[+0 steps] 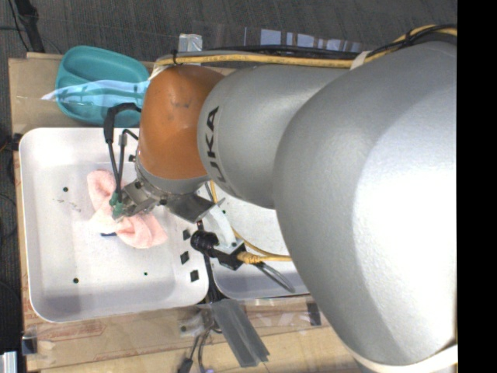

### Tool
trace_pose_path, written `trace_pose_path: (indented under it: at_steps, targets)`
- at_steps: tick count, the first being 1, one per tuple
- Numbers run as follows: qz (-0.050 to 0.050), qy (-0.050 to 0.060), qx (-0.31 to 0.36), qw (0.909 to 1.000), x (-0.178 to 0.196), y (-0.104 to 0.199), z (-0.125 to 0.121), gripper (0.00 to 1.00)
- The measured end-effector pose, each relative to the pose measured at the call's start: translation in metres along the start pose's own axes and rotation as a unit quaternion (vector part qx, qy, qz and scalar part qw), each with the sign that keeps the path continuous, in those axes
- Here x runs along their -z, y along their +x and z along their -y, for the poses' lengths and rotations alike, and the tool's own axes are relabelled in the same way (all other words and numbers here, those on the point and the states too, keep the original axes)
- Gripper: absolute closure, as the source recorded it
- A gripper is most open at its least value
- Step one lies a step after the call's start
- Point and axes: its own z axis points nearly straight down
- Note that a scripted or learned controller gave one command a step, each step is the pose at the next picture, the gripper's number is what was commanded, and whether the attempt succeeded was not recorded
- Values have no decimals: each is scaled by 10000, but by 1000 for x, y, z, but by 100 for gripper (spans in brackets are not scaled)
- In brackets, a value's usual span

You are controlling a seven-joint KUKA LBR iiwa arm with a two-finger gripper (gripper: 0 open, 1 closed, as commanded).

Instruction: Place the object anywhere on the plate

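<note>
A pink soft object (133, 222), crumpled like cloth, lies in the middle of the left white bin (54, 270). The arm's orange wrist band (175, 127) hangs directly over it, and the gripper (124, 205) is down at the pink object, touching or just above its upper part. The wrist body covers the gripper's tips. Part of the pink object is hidden under the wrist. Behind the arm, a curved white surface (252, 228) shows in the right bin; I cannot tell whether it is a plate.
The grey arm covers most of the right bin (256, 286). A teal bowl-like container (97, 80) with a clear bag sits behind the left bin's far edge. Black cables (115, 146) run down beside the wrist. The left bin's floor near me and to the left is bare.
</note>
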Motion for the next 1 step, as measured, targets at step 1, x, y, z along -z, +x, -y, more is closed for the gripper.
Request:
trace_pose_path:
  at_steps: [1]
  targets:
    - [-1, 9, 745, 9972, -62, 24, -44, 100]
